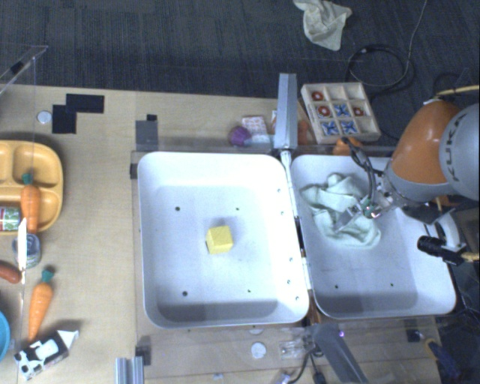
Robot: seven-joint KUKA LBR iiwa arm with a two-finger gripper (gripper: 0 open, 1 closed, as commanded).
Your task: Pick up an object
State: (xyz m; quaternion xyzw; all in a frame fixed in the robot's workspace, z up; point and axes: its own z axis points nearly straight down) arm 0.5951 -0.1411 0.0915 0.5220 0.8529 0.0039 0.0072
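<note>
Two white bins side by side on a tan bench. Left bin (161, 217) holds one yellow block (220, 239), roughly mid-floor, sitting alone and well apart from the arm. Right bin (420, 289) holds a crumpled pale cloth (337, 204) in its upper left part, near the divider between the bins.

Arm comes in from the right, orange band (415, 154) above the wrist, grey body at the frame edge. Gripper (358, 213) is down over the right side of the cloth, touching or just above it; cannot tell which. Whether it is open, closed or gripping the cloth is too small and cluttered to tell.

Outside the bins: a tic-tac-toe style board (339, 111) with red and blue marks sits behind the right bin. Purple object (239, 136) and a small pinkish packet (254, 124) behind the left bin. A second crumpled rag (323, 22) lies on the dark floor at top. At far left, a yellow divided tray (46, 169), with a toy carrot (29, 206) on it; another toy carrot (40, 300) lies lower down, a black-and-white carton (43, 349) below it. Black L-shaped piece (75, 109) at upper left.

No readable writing or brand anywhere; the carton and packet print is too blurred.
</note>
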